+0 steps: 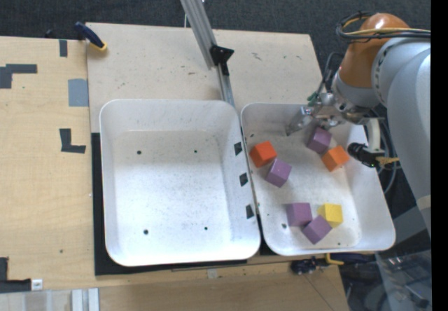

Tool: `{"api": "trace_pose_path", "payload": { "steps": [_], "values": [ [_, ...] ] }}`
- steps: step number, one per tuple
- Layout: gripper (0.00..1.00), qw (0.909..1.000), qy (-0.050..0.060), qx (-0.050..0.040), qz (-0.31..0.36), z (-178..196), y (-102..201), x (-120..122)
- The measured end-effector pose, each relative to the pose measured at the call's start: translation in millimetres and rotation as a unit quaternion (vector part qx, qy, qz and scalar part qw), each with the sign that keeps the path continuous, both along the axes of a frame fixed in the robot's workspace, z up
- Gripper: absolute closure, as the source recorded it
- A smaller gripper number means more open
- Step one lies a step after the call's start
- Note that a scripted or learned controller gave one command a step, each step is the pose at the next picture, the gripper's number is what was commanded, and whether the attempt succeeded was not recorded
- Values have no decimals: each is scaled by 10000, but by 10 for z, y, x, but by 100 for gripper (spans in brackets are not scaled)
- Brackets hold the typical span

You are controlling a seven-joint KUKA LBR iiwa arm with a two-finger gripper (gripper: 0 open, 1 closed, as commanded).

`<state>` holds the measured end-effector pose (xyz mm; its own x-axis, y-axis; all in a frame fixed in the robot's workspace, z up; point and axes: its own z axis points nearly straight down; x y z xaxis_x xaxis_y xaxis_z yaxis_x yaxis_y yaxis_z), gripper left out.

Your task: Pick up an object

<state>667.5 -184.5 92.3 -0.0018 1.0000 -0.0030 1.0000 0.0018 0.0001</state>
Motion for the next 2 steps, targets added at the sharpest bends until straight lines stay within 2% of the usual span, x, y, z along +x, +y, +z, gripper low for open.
{"api": "trace_pose_path", "payload": {
  "steps": [1, 2],
  "values": [
    [100, 10000, 8, 3, 8, 99, 14, -2],
    [100, 10000, -22, 8, 2, 613, -51, 80]
  ]
}}
